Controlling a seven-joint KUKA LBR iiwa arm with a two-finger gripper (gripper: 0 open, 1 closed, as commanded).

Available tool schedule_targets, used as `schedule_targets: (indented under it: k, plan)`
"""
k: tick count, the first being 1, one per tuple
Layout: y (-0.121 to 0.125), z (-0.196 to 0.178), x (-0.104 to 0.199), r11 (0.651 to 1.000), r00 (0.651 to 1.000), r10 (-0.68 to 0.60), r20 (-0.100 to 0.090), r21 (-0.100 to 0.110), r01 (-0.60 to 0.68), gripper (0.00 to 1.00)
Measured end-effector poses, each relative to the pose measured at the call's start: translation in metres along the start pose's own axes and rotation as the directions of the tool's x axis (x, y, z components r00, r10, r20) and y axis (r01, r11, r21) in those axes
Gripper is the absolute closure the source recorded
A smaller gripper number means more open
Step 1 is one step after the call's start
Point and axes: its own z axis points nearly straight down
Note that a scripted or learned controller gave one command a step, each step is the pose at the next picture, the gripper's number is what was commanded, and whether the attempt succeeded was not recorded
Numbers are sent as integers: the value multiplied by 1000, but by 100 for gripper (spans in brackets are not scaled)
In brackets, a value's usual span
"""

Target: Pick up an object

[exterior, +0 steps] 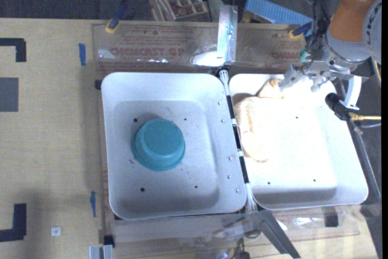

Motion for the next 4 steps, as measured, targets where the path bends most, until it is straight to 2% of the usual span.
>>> schedule_targets:
  k: [1, 2, 3, 4]
  plan:
    - [-1, 40, -3, 994, 994, -110, -2, 4, 110, 0]
    - [1, 71, 8, 955, 955, -295, 1, -3, 295, 0]
    - [-4, 71, 46, 744, 744, -668, -4, 12, 668, 0]
    - [-4, 71, 59, 836, 836, -549, 1, 5, 549, 0]
